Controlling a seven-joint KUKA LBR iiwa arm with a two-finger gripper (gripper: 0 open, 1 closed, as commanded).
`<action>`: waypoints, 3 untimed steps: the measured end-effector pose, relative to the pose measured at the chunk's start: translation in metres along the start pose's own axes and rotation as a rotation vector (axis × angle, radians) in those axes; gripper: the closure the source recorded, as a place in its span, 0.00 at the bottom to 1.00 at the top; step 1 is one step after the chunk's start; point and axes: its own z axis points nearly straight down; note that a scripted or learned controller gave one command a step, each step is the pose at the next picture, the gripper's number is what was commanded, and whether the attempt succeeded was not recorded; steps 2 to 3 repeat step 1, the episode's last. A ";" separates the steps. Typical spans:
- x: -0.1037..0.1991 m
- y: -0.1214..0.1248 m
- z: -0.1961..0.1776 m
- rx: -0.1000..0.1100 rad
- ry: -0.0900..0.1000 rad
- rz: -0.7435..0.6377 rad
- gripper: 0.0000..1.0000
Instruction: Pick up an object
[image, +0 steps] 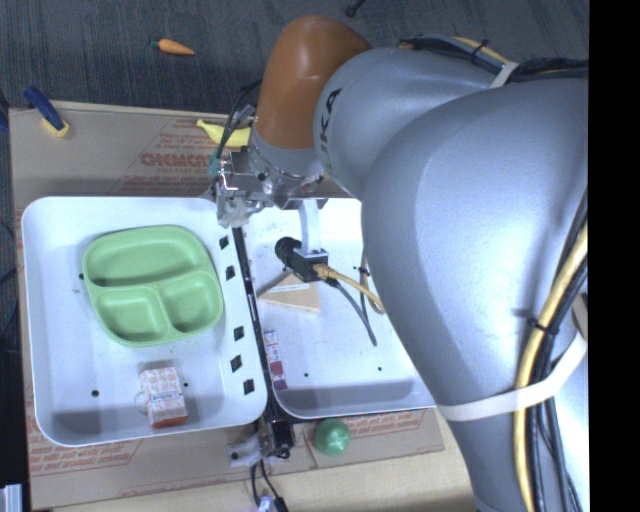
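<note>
In the left bin (40, 300) lies a pale green divided plate (152, 283). Near that bin's front edge sits a small tan and red packet (163, 395). A tan wedge-shaped piece (296, 297) rests in the right bin (340, 395). My gripper (233, 205) hangs over the back end of the divider between the two bins, just right of the plate's far corner. The grey arm and its orange band (300, 80) cover much of the right bin. I see nothing held in the gripper.
A green ball (331, 436) lies on the cardboard in front of the right bin. A yellow scrap (212, 130) sits behind the bins. An orange item (175, 46) and a blue and yellow clamp (46, 112) lie at the far left.
</note>
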 end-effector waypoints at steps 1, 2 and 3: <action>0.064 0.003 -0.019 -0.001 0.001 0.000 1.00; 0.064 0.003 -0.019 -0.001 0.001 0.000 1.00; 0.064 0.003 -0.019 -0.001 0.001 0.000 1.00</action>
